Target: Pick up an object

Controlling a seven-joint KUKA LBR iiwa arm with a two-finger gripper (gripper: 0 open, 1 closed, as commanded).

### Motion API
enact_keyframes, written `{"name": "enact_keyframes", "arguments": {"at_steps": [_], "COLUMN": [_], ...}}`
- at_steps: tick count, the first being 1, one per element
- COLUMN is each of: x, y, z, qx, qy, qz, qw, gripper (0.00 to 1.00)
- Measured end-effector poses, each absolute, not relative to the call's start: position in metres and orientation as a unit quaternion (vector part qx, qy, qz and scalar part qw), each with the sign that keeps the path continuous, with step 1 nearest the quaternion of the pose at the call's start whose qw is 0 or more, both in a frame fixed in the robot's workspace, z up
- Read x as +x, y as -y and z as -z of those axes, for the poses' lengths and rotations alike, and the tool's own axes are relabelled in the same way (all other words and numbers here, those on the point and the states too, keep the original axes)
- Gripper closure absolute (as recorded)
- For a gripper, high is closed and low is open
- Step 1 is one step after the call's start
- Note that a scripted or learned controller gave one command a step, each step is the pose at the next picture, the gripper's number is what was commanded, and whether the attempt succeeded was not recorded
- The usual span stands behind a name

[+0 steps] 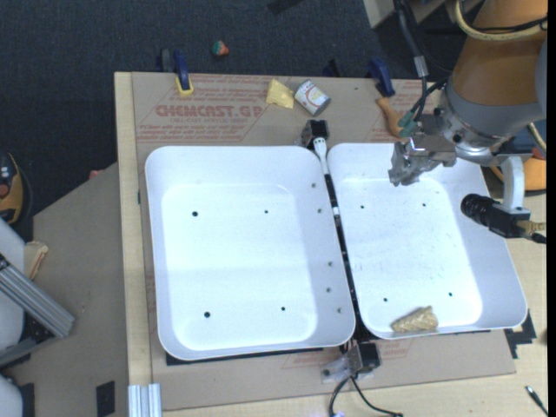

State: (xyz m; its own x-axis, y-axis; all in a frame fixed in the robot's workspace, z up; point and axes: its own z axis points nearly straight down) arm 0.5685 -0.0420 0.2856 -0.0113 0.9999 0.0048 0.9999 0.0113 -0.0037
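Note:
A small tan, lumpy object (413, 321) lies near the front rim of the right bin (495, 272). My gripper (405, 174) hangs over the back of that bin, near its far rim, well away from the tan object. Nothing shows beneath or around its tip. The left bin (174, 233) holds no objects that I can see.
On the board behind the bins lie a yellow piece (279, 95), a small white-and-grey block (312, 97) and an orange item (388, 111). Blue clamps (182, 69) hold the board's back edge. A black brush-like tool (318, 137) rests at the gap between the bins.

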Motion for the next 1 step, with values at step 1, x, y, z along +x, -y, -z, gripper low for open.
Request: {"name": "enact_keyframes", "arguments": {"at_steps": [1], "x": [0.5512], "y": [-0.0133], "z": [-0.3815], "qx": [-0.704], "qy": [0.710], "qz": [0.0051], "qw": [-0.004], "gripper": [1.00]}}
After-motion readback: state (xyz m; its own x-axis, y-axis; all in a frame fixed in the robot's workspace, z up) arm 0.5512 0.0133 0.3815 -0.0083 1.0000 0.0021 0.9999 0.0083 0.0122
